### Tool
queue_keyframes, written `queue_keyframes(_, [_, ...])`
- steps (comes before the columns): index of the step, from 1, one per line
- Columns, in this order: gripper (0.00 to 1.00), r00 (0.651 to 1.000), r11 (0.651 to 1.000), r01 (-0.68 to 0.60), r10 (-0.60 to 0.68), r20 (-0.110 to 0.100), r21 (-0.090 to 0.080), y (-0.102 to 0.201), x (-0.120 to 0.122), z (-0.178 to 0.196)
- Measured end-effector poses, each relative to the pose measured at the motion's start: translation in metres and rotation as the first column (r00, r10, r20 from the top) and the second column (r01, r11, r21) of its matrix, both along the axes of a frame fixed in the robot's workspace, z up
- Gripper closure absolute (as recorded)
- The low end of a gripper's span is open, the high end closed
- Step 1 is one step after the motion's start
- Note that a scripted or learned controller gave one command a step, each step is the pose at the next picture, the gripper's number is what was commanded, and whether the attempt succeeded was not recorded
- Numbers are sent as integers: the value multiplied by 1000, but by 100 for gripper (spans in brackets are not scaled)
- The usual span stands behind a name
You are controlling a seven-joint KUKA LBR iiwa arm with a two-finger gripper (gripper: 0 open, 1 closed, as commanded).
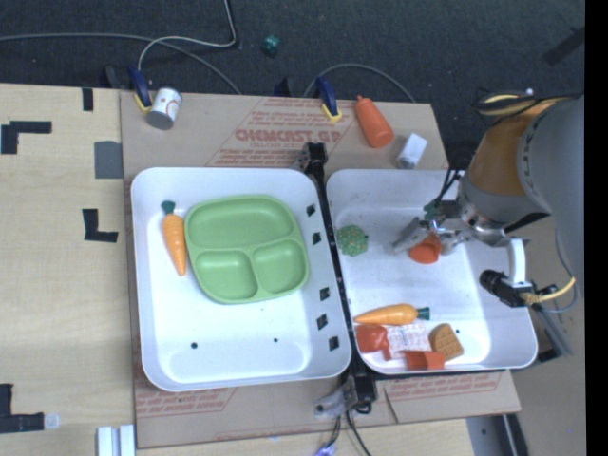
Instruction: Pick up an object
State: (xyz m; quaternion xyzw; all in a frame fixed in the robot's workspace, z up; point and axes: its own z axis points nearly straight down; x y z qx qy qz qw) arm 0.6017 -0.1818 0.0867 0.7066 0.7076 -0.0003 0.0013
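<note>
My gripper (pixel 419 238) is low in the right bin (pixel 494 350), near its middle, reaching in from the right on the grey arm with the orange band (pixel 503 160). A small orange-red object (pixel 426 252) lies right under and against the gripper's tip. A green round object (pixel 352 240) sits to the gripper's left, by the bin's left wall. Toward the front of this bin lie a carrot (pixel 388 314), red pieces (pixel 373 338), a white packet (pixel 408 338) and a brown biscuit-like piece (pixel 444 341).
The left bin (pixel 161 350) holds a green divided plate (pixel 249 248) and a carrot (pixel 174 240) beside it. On the cardboard behind the bins are an orange bottle (pixel 373 123), a white block (pixel 411 149), a small can (pixel 164 106) and two clamps.
</note>
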Motion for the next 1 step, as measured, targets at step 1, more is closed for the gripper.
queue_keyframes(1, [0, 1000, 1000, 1, -1, 4, -1, 6, -67, 0])
